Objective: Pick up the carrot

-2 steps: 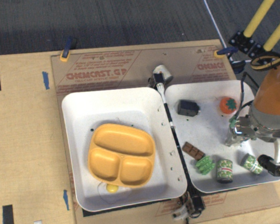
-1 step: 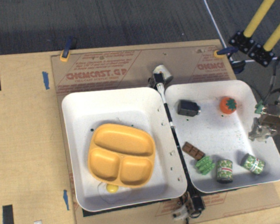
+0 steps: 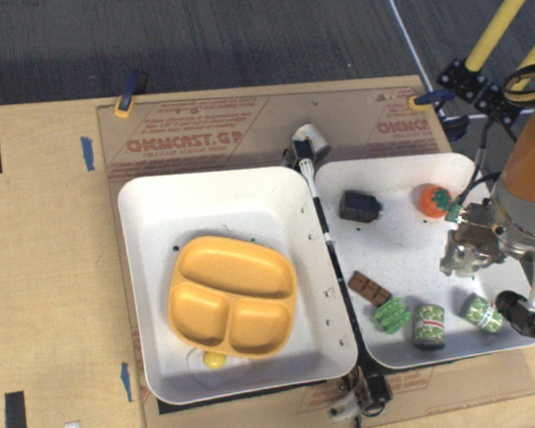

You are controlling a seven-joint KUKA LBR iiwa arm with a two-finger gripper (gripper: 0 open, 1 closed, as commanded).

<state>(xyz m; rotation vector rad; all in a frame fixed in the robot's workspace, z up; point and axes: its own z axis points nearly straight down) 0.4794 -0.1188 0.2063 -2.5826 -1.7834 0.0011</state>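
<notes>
Carrot, orange w/ green top, lies in the right bin at abt 1 o'clock, near the far rim. Claw hangs over the bin's 3 o'clock side, just below the carrot, apart from it; can't tell if spread or pressed together. Around: dark block at 11, brown choc bar at 7, green items & a can along 6. Left bin has a yellow divided tray. Both bins sit on the worktop.
</notes>
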